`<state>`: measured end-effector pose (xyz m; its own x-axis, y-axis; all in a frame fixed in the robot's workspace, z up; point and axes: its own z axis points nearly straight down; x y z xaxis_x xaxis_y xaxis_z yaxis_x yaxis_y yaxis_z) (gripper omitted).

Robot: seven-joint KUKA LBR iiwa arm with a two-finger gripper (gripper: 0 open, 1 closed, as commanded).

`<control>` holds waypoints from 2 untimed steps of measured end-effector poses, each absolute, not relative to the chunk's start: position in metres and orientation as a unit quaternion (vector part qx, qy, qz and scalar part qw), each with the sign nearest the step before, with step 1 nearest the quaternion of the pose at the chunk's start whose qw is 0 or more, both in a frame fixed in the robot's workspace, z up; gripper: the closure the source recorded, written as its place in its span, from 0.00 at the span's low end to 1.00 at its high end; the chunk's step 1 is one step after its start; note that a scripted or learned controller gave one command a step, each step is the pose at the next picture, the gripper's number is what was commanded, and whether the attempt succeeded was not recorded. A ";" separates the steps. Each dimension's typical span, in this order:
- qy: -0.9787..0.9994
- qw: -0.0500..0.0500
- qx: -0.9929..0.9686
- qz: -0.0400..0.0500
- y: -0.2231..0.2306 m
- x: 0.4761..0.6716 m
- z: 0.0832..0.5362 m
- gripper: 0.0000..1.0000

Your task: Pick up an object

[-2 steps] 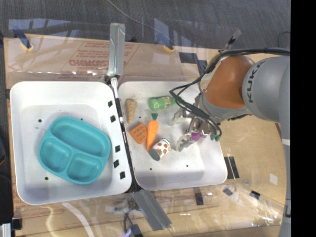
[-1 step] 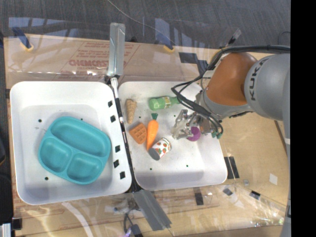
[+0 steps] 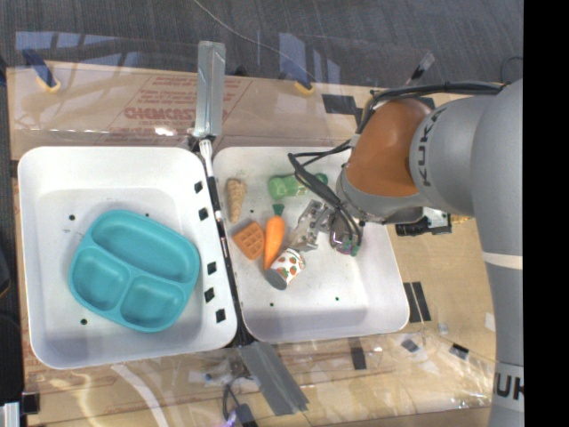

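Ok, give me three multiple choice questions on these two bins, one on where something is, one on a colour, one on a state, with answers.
1. Where is the divided plate?
A. left bin
B. right bin
C. on the bench

2. What colour is the plate?
A. red
B. teal
C. yellow

3. How does the carrot lie?
A. flat in the right bin
B. on the plate
C. outside both bins

Answers: 1 A, it sits on the floor of the left bin. 2 B, its surface is plainly teal. 3 A, it rests beside the waffle, with the gripper close to its right.
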<state>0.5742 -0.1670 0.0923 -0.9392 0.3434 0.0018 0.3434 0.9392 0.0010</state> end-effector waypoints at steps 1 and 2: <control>-0.910 0.000 -0.414 0.000 -0.129 0.639 0.093 1.00; -0.829 -0.001 -0.560 -0.001 -0.084 0.592 0.194 1.00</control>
